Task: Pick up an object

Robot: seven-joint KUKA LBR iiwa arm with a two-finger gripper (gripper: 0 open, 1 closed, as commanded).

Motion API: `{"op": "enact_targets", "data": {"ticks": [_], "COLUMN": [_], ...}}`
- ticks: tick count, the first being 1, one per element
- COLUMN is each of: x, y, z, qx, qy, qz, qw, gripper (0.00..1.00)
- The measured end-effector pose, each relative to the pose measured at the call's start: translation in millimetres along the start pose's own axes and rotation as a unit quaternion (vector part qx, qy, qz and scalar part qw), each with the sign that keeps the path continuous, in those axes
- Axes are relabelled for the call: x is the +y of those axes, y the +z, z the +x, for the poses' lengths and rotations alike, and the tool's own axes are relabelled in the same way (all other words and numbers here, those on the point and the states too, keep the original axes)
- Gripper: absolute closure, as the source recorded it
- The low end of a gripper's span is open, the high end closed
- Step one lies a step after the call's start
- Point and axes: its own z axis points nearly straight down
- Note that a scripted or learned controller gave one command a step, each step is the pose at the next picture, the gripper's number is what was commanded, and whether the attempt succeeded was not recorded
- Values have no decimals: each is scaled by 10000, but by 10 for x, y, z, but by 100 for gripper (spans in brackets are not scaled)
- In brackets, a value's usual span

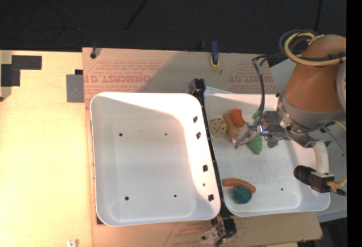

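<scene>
tool (244, 137) low in right bin (283, 198) | open or closed: cannot tell | green object (255, 146) just beside, orange piece (236, 117) near | advice: centre over green object, descend straight, close gently

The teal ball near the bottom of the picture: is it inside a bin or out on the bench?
Inside. The teal ball lies on the right bin's floor, beside an orange sausage-shaped piece.
</scene>
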Motion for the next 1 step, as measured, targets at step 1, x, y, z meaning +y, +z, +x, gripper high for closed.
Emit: {"op": "enact_targets", "data": {"ticks": [1], "x": [-227], "y": [1448], "z": [-271], "qx": [-4], "qy": [44], "qz": [101], "qw": [9999], "gripper": [0]}}
